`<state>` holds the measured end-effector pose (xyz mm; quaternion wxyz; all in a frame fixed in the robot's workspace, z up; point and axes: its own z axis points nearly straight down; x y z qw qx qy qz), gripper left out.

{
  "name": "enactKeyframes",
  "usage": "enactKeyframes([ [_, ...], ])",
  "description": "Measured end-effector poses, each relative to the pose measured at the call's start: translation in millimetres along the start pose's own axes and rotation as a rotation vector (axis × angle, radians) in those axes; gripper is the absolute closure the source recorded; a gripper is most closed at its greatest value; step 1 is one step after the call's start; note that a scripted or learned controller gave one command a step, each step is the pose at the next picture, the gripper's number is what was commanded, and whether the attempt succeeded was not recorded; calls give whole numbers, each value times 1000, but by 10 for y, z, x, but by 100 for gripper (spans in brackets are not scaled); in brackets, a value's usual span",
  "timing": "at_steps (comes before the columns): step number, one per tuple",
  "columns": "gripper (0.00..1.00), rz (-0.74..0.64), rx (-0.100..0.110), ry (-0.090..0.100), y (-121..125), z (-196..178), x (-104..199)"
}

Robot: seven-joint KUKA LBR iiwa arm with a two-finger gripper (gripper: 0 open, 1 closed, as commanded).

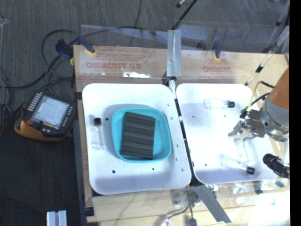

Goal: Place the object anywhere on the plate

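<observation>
A turquoise plate (163, 140) lies in the middle of the left bin (99, 173). A dark grey ribbed block (138, 134) rests flat on the plate, well inside its rim. My gripper (242, 132) hangs over the right side of the right bin (207, 131), far from the plate. A clear vial with a black cap (236, 164) lies just below the gripper on the bin floor. I see nothing held in the gripper.
Another clear vial (217, 104) lies at the back of the right bin. A third one (97, 132) lies in the left bin beside the plate's left rim. A teach pendant (47, 114) sits on the floor to the left.
</observation>
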<state>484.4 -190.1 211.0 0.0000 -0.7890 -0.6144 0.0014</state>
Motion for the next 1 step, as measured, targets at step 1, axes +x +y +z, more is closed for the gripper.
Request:
enactKeyframes([
  [1, 0, 0, 0, 0, 0, 0, -1],
])
